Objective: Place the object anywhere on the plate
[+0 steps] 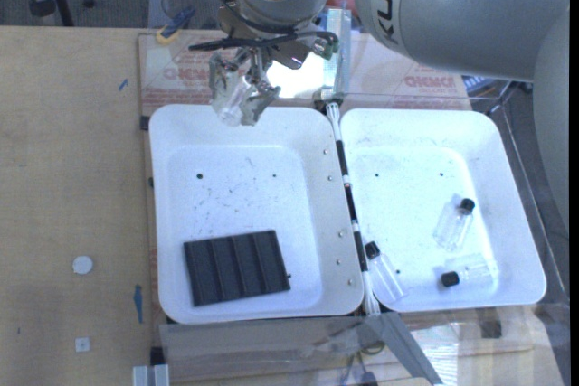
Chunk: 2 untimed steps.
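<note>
A dark ribbed plate point(237, 268) lies flat at the front of the left bin point(172, 158). My gripper point(241, 100) hangs over that bin's back rim, well behind the plate. Its fingers are shut on a clear vial point(230, 100), which is held tilted above the rim. The grey arm with its orange band comes in from the top right and hides the space behind the bins.
In the right bin point(507, 167) lie three more clear vials with black caps: one point(454, 221) at mid right, one point(467, 270) near the front, one point(384, 272) against the front left wall. A raised ridge point(345, 185) divides the bins.
</note>
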Available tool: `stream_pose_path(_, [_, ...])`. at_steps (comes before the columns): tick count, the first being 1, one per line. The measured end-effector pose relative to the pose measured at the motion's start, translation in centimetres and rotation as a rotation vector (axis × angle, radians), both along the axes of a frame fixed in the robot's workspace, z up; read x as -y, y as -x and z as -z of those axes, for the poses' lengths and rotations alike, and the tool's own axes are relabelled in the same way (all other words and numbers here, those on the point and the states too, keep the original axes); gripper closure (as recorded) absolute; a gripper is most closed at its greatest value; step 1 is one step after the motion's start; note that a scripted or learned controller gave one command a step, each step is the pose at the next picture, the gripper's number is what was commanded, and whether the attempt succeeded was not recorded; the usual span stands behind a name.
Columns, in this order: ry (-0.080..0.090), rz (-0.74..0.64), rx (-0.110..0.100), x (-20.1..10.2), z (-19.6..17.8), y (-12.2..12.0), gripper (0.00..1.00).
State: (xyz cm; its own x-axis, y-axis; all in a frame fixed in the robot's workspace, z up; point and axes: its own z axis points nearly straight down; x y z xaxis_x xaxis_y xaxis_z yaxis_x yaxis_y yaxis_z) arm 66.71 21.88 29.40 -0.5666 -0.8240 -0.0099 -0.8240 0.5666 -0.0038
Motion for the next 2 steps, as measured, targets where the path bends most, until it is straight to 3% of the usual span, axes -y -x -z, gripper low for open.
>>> stream_pose_path(1, [0.0,0.276,-0.006,0.3,7.8,0.0,1.0])
stream_pose_path(2, [-0.001,0.28,-0.005,-0.3,18.1,0.0,1.0])
